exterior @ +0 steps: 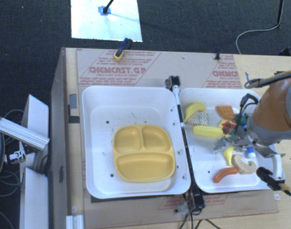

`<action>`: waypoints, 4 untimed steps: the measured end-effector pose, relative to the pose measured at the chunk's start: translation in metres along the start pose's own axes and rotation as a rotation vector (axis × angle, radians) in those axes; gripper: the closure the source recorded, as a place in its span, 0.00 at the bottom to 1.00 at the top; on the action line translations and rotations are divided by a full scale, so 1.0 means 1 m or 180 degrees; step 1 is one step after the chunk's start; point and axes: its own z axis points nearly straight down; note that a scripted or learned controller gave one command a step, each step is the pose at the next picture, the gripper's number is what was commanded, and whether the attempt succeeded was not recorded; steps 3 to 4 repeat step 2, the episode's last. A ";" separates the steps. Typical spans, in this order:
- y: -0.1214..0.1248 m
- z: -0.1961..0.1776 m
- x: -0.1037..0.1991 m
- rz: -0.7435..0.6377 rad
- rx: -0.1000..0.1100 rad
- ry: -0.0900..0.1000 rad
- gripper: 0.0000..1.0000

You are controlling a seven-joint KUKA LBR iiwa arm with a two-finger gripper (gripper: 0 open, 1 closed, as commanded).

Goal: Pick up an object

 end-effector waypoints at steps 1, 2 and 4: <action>0.001 -0.011 0.000 -0.0005 -0.0012 0.0000 1.00; 0.032 -0.097 0.084 -0.0015 -0.0016 0.0003 1.00; 0.032 -0.097 0.084 -0.0015 -0.0016 0.0003 1.00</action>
